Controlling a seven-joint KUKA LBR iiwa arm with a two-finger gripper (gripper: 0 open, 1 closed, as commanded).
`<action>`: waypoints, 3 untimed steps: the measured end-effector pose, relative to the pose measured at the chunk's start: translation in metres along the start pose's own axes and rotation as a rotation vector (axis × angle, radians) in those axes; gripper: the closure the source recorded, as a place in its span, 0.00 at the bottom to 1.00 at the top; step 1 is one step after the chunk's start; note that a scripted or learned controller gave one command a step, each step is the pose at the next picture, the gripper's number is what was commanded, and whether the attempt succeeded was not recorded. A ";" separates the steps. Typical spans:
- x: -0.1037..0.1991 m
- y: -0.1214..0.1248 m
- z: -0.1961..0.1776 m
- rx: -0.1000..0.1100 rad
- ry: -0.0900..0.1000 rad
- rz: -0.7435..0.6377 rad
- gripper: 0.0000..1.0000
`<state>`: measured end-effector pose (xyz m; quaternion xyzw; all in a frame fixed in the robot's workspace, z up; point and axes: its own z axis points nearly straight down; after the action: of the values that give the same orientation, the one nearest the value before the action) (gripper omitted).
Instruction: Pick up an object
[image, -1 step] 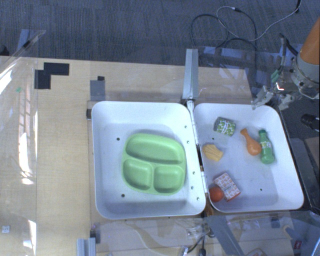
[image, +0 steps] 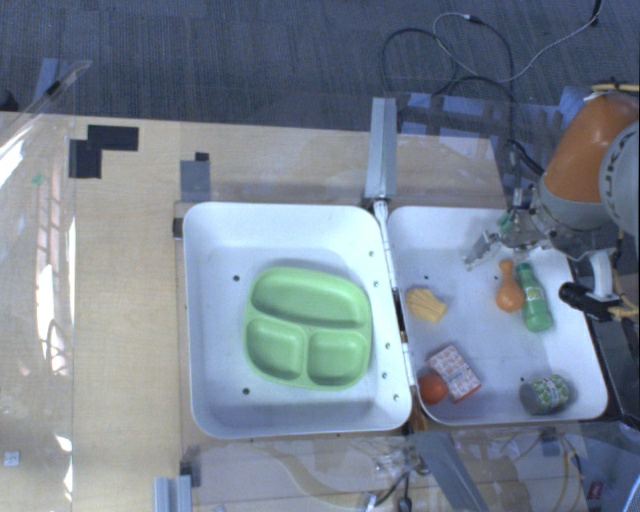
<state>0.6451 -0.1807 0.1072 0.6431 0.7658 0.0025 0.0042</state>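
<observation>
Gripper hangs over the right bin's far side, fingers look spread w/ nothing between them. Closest targets sit just below-right of it: carrot & green bottle, touching each other. Tip: go for the bottle, center over it, drop straight, close across its narrow width so the carrot isn't nudged.
</observation>
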 end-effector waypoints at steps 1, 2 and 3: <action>-0.013 -0.049 0.019 0.000 0.001 0.043 0.00; -0.014 -0.046 0.005 -0.009 -0.002 0.044 1.00; -0.005 -0.008 -0.099 0.002 -0.001 0.355 1.00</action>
<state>0.6373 -0.1871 0.2065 0.7683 0.6400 0.0021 0.0033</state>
